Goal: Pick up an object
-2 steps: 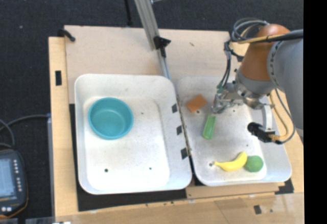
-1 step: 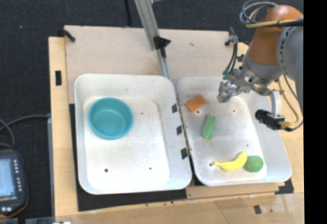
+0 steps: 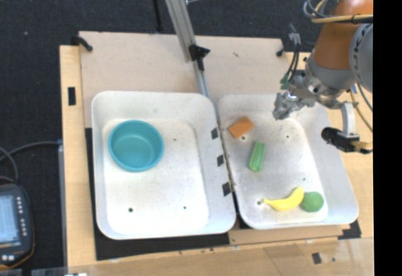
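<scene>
Your gripper (image 3: 284, 107) hangs over the far part of the right bin (image 3: 333, 171), close to its back rim, at the end of the grey arm (image 3: 336, 48) that reaches in from the right with its orange band showing above the wrist. You cannot tell from this slanted view whether the fingers are spread or closed; they show only as a small grey cluster, and nothing is visibly caught between them. In the right bin you have four things to choose from. An orange block (image 3: 240, 127) lies near the bin's far left corner, to the left of the gripper and a little nearer the camera, apart from it. A green cylinder (image 3: 256, 156) lies just beyond that block toward the front, nearly upright in the picture with a slight tilt. Along the front edge of the same bin, a yellow banana (image 3: 284, 200) curves beside a green ball (image 3: 312, 202), and the two look to be touching or very nearly so. In the left bin (image 3: 182, 205) you will find a teal bowl (image 3: 136, 145) sitting open side up in the left half, well apart from everything else. Both bins rest side by side on the bench (image 3: 138, 64), with a slanted metal rail (image 3: 179, 11) rising from behind the gap between them.
</scene>
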You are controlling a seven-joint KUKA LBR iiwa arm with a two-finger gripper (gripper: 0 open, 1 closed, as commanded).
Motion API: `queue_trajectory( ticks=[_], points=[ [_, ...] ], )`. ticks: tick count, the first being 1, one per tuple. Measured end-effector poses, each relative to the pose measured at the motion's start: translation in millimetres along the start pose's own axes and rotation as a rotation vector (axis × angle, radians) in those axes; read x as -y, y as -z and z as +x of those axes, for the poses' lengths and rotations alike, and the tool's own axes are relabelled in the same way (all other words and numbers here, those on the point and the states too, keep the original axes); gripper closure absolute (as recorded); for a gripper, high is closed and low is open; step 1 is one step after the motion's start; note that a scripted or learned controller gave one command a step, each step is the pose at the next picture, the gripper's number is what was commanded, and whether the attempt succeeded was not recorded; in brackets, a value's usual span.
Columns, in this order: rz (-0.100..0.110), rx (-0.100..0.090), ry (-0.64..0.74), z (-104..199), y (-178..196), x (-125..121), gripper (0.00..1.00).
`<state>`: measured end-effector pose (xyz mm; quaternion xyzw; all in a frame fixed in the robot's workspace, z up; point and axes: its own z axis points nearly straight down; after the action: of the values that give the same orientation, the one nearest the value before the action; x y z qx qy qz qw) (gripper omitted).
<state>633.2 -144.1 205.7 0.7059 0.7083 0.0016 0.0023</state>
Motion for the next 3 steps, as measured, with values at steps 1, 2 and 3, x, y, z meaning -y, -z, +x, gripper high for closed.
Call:
queue_trajectory(
  ticks=[1, 2, 3],
  points=[
    [0.005, -0.001, 0.002, 48.7, -3.6, 7.9, 1.0],
    [0.005, -0.003, 0.003, 90.7, 5.9, 12.3, 1.0],
    [0.004, -0.004, 0.005, 151.8, 14.4, 15.9, 1.0]
  ],
)
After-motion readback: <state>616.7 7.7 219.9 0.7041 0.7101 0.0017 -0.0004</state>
